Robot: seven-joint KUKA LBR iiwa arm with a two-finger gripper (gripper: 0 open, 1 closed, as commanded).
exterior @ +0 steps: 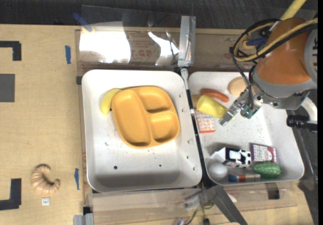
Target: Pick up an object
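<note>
Yellow block-shaped toy [211,106] in the right white bin [282,141], near its left wall, just below a red-orange sausage-shaped toy [214,94]. Two-finger gripper [228,116] just right of the block, tilted; whether open or clenched, cannot tell. Left white bin [96,138] with an orange divided plastic tray [145,116] over a yellow banana [107,101].

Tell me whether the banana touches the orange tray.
Touching. The camera view shows the banana tucked against the orange tray, whose left rim overlaps it, no gap between.
</note>
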